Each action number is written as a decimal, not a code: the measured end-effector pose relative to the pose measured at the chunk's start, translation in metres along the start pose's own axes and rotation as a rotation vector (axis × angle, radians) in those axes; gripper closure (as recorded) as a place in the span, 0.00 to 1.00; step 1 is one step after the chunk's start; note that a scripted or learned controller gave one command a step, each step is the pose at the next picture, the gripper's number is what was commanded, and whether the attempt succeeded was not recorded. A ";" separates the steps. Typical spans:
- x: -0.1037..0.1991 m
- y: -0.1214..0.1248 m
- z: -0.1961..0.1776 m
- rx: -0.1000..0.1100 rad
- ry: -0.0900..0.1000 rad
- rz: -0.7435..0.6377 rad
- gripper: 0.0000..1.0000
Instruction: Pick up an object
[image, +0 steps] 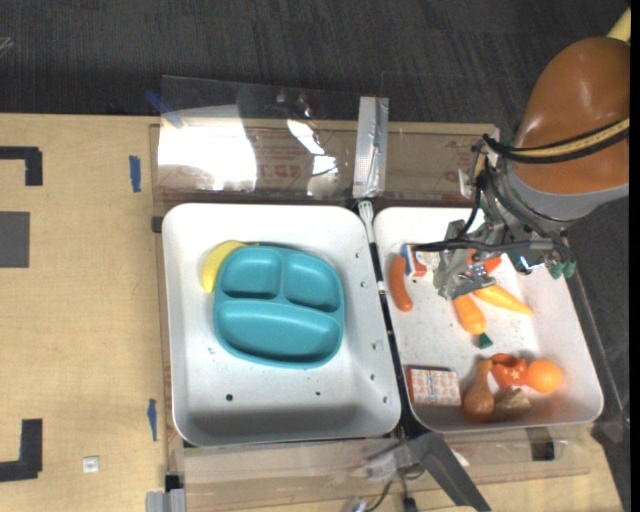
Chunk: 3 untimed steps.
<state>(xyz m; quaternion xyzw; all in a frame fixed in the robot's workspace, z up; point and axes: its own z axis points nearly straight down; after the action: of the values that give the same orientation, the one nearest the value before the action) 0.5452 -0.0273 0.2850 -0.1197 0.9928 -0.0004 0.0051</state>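
- Gripper (462, 283) hangs low in the right bin (580, 350), beside a carrot (470, 313); its grip state cannot be told.
- Left bin (190, 300) holds a teal tray (278, 303).
- Both bins sit on a tan bench (80, 300).

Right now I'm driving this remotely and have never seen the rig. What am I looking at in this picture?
One camera looks down at a slant on a bench with two white bins. The grey and orange shape at right is the robot arm; its gripper hangs over the right bin, just above a toy carrot. I cannot tell whether it holds anything. That bin also has a red sausage, a small box and a pile of toy food. The left bin holds a blue tray lying on something yellow.
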 end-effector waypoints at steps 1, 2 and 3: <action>0.027 -0.012 0.101 -0.003 0.008 -0.034 1.00; -0.049 -0.055 0.034 0.002 -0.003 0.001 1.00; -0.106 -0.052 0.018 -0.001 -0.002 -0.101 1.00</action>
<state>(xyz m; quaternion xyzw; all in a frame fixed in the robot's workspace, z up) 0.6606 -0.0522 0.2680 -0.1697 0.9855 -0.0003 0.0059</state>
